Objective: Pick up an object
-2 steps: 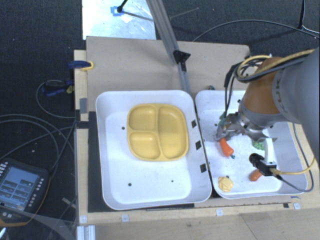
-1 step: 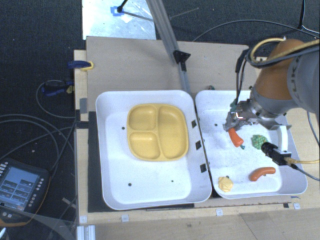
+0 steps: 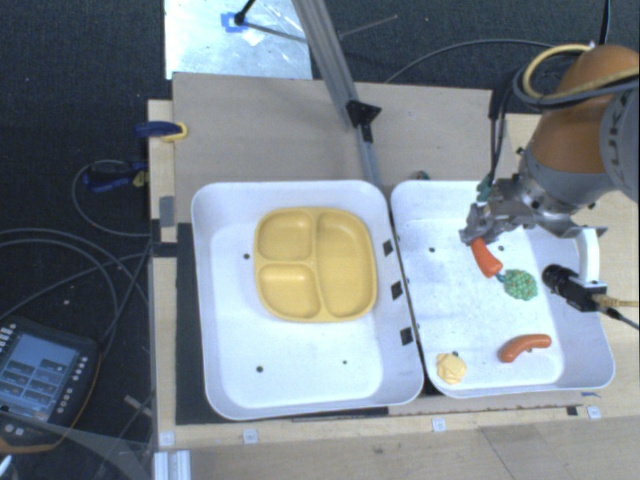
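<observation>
While the gripper (image 3: 480, 236) is hanging over the right bin (image 3: 440, 288), you are looking at a small orange carrot-shaped toy (image 3: 487, 258) lying directly beneath it, at about 1 o'clock from the bin's centre. Judge it as light and probably rigid plastic with a smooth, rounded skin, so it is likely to roll or slip; take hold across its narrow width near mid-length. It is showing a reddish-orange body, elongated, running from 11 o'clock to 5 o'clock. Whether the gripper's digits are spread or pressed together cannot be told, since the wrist is hiding them, and no grasp is showing.

Moving outward, a green knobbly piece (image 3: 519, 285) is sitting just beside the carrot at its 4 o'clock. An orange sausage-shaped toy (image 3: 524, 347) is lying at 5 o'clock in the bin, and a yellow lumpy toy (image 3: 451, 368) at 7 o'clock. A yellow sectioned plate (image 3: 316, 264) is resting in the left bin (image 3: 230, 358).
</observation>
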Robot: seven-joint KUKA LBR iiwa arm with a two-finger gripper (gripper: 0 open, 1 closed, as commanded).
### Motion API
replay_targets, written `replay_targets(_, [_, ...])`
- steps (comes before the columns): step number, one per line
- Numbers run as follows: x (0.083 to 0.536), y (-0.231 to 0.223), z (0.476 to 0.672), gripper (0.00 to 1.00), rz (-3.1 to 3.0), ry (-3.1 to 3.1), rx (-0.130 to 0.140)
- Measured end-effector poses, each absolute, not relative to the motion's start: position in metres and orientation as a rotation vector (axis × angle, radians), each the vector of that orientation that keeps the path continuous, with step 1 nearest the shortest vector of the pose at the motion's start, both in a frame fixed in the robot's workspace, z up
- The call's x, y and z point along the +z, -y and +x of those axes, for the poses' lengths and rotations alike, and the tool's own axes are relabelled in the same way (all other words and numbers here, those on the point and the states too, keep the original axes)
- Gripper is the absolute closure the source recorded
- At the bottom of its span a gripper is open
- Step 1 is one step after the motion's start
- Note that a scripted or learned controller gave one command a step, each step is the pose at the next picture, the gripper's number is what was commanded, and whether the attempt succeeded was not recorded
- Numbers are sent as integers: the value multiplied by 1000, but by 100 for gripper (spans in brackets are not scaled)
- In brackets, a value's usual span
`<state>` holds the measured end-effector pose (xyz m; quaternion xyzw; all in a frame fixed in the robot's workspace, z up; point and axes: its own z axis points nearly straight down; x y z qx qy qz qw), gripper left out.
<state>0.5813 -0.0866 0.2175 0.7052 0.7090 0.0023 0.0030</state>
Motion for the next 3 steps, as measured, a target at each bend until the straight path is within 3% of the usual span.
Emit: replay_targets(3, [234, -86, 610, 100, 2209, -2235, 5])
